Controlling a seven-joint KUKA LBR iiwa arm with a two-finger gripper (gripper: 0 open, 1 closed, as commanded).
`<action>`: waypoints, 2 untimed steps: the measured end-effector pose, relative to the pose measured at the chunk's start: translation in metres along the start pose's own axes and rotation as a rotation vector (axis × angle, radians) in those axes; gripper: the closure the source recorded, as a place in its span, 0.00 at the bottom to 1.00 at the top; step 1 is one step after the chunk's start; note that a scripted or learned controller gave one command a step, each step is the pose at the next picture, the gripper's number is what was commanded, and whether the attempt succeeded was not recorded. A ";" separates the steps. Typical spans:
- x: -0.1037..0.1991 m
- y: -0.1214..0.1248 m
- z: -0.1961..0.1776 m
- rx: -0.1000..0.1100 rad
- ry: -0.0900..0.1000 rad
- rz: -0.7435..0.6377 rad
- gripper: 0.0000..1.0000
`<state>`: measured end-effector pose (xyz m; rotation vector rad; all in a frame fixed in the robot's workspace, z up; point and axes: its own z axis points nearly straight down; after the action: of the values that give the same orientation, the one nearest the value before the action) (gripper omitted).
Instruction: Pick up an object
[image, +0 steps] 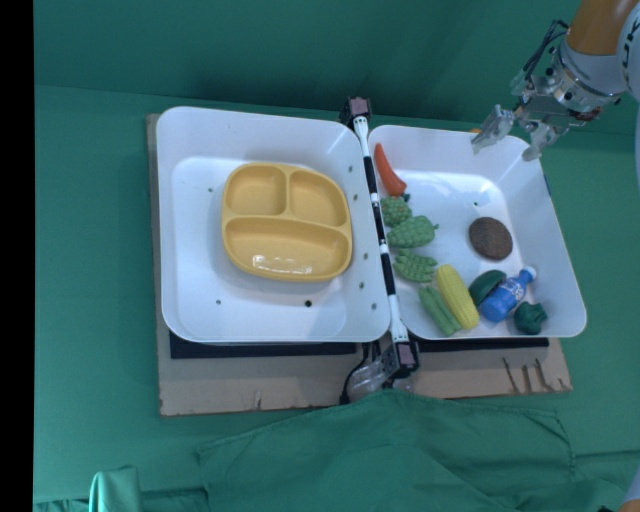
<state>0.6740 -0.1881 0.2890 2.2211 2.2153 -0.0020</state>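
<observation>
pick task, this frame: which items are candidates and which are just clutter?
Candidates, all in the right bin:
orange carrot, green veggies, corn, brown patty, blue bottle, dark green pieces.
The open gripper hangs over the bin's far edge.

Clutter:
yellow divided plate in the left bin; green cloth.

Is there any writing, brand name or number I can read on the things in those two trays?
None can be read.
The small blue bottle has a pale band like a label, too small and blurred to read.
The yellow divided plate, the brown disc, the corn cob and the gripper show no print.
</observation>
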 end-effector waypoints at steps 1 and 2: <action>0.002 0.024 0.096 0.005 0.002 -0.002 0.00; 0.001 0.026 0.077 -0.007 -0.001 0.000 1.00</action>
<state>0.6999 -0.1871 0.2122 2.2176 2.2113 0.0045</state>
